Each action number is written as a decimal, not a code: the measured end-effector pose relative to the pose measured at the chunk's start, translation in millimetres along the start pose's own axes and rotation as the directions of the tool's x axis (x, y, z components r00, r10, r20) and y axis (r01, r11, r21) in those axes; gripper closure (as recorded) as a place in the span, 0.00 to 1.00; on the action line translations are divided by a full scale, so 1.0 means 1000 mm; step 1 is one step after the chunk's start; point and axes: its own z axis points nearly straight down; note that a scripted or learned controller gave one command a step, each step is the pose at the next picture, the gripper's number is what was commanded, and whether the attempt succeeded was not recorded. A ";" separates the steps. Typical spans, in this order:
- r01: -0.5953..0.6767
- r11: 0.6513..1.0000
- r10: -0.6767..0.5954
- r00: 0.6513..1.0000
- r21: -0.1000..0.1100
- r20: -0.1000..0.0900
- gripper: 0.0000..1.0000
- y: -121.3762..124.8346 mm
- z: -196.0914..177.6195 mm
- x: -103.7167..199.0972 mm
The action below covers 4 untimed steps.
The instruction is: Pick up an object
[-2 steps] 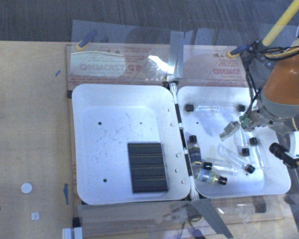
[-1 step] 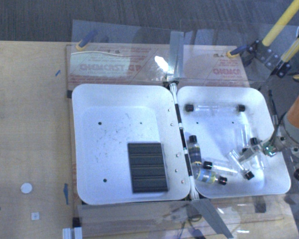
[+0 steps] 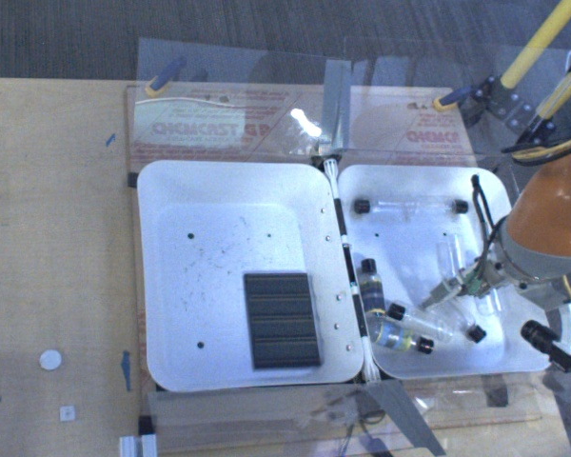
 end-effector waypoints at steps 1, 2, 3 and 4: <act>-0.028 1.000 0.028 0.999 -0.013 -0.023 0.00 -0.008 -0.001 -0.027; -0.044 0.999 0.044 0.999 -0.007 -0.004 0.00 -0.014 -0.002 -0.006; -0.063 0.998 0.063 0.998 0.000 0.001 0.00 0.007 -0.001 0.042; -0.096 0.995 0.096 0.995 0.008 0.001 0.00 0.087 -0.012 -0.051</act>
